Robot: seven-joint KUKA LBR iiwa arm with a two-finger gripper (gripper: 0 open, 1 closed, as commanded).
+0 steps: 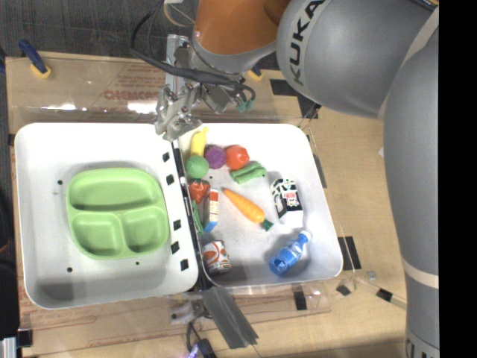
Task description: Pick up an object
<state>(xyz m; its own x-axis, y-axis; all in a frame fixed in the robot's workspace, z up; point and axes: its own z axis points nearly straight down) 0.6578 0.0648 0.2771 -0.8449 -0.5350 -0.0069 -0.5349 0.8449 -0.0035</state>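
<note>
Camera view shows the gripper (pixel 174 119) at 12 o'clock over the wall between the bins; I cannot tell its grip. Just below it lie a banana (pixel 198 141) and a green ball (pixel 197 167) in the right bin (pixel 317 192)

KUKA, black capitals, on grey arm (pixel 335 43), running slantwise up casing. Faint red lettering on clear sheet (pixel 112 88) behind left bin, too washed out by glare to read. Carton (pixel 287 200) in right bin bears black-and-white cow-patch print, wording too small to read. Can (pixel 216 258) bears red-and-white label, wording illegible. Bottle (pixel 289 253) has blue wrap, no legible print. No numbers or signs legible elsewhere.
</note>
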